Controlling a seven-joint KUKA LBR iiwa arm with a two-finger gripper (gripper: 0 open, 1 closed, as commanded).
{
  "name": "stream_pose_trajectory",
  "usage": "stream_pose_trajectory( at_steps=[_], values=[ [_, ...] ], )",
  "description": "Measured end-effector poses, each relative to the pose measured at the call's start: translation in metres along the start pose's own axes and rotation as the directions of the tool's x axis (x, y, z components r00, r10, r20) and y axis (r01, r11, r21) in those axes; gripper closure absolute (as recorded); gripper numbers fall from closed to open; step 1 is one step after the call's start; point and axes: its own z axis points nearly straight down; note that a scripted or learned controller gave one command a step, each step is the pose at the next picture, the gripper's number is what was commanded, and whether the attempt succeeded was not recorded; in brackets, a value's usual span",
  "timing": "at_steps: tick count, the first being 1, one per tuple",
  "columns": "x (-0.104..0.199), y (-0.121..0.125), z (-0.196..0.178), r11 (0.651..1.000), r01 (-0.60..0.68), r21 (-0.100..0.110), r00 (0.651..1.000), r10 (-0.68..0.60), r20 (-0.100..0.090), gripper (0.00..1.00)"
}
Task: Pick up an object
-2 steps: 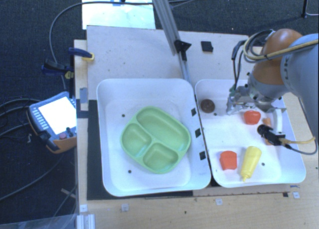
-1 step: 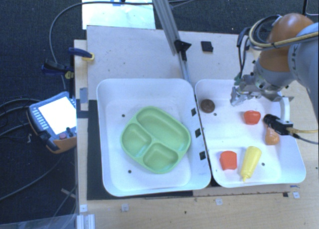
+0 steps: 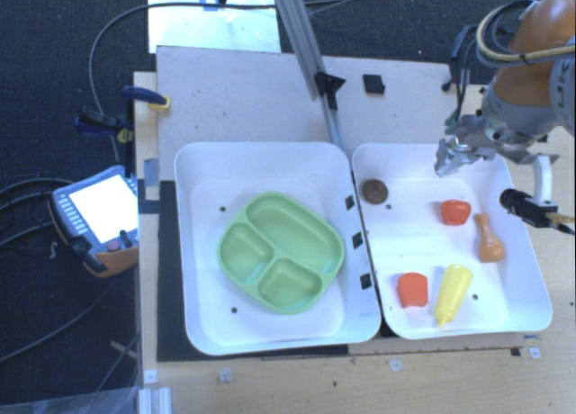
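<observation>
1. Hovering over the far edge of the right bin (image 3: 540,309), the hand (image 3: 453,157) is seen with nothing between its fingers; whether it is released or clenched cannot be told from this view.

2. The step in hand is judged to be the approach: no object has been lifted, and every object lies on the bin floor.

3. The nearest candidate is taken to be the red-orange piece (image 3: 455,211), which lies just below the hand in the picture, a little toward the arm's side. It is compact and rounded, so no clear long axis can be read from it.

4. Beyond it, further toward the arm's side, an orange drumstick-shaped toy (image 3: 489,239) lies with its long axis running away from the hand, narrow end nearer the hand, bulbous end farther off.

5. Well below the hand, a yellow bottle-shaped toy (image 3: 453,293) lies tilted, its narrow tip pointing away from the hand toward the bin's near rim. Beside it, on the side away from the arm, a red cup-like piece (image 3: 412,290) stands.

6. A brown disc (image 3: 374,191) lies to the hand's other side, near the wall shared with the left bin (image 3: 193,250), where a green divided plate (image 3: 281,252) rests.

7. The next move is judged to call for a descent over the red-orange piece, with the fingers spread about it before closure.
</observation>
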Motion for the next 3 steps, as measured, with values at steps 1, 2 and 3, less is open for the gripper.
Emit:
stream_pose_trajectory(
  at_steps=[1, 2, 3],
  values=[
    [0.0, 0.002, -0.041, 1.0, 0.004, 0.0, 1.0, -0.004, -0.001, 1.0],
    [0.054, -0.005, -0.042, 1.0, 0.007, 0.005, 1.0, -0.007, -0.003, 1.0],
    [0.094, -0.023, -0.039, 1.0, 0.007, 0.006, 1.0, -0.007, -0.002, 1.0]
  ],
)
